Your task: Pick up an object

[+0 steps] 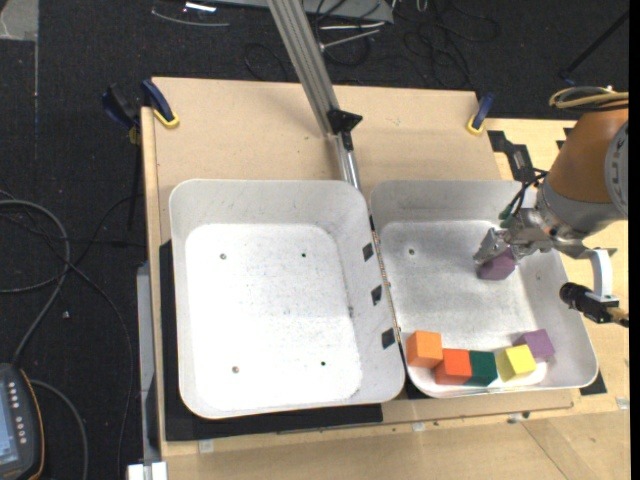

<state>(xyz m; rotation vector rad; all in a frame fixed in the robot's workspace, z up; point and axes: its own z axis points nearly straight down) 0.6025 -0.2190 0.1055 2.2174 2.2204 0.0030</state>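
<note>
Item: purple block (496,266), right bin (440,218), upper right of the floor. It sits directly under the gripper (500,248), seemingly between the fingertips, though the slanted view leaves it unclear whether the fingers press it or merely straddle it; whether they are open or closed cannot be told.

Step in hand, as judged: the grasp itself, at or just after descent onto the block. Next move calls for a firm closure on the block's sides, then a straight lift, with the block watched for slipping.

Other contents, toward the camera from the gripper, along the bin's near wall: orange block (426,346), red block (456,364), green block (482,367), yellow block (516,361), a second purple block (539,344), packed in a touching row, well apart from the gripper.

Room: bare floor lies left of the gripper and between it and the row. The bin's right wall stands near, beside the arm (590,173). The left bin (190,218) lies beyond the central divide.
</note>
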